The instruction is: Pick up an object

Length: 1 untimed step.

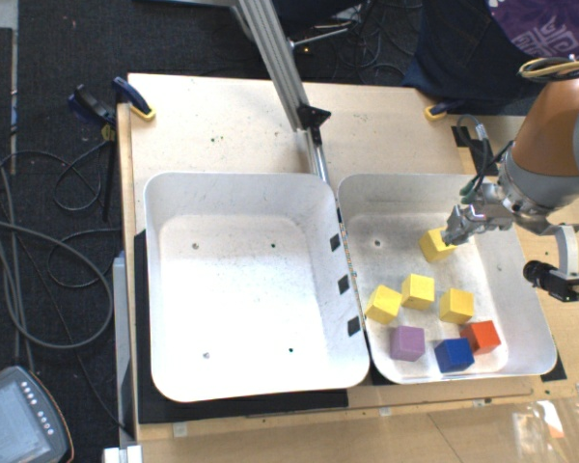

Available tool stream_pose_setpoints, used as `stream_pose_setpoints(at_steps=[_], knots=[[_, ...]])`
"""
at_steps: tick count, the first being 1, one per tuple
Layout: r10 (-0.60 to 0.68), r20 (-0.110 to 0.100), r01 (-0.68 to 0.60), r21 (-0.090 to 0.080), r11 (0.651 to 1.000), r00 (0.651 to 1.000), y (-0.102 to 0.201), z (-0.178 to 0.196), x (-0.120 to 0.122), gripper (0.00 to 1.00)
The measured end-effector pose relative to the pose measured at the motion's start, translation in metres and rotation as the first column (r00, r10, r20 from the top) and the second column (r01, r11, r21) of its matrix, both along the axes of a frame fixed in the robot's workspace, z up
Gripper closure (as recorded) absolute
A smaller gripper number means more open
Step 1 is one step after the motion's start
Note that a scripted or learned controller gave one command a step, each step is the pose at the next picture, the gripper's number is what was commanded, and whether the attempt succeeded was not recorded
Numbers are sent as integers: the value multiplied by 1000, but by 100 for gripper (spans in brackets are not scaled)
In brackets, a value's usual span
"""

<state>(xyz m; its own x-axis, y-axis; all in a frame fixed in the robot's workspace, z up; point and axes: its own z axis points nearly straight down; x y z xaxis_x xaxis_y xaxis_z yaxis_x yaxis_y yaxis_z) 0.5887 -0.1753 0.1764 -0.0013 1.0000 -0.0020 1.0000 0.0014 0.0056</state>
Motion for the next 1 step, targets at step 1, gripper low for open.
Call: stream_pose_setpoints(at_steps=[1], knots=[[2,3,-2,-1,1000,1000,4,63,3,100]])
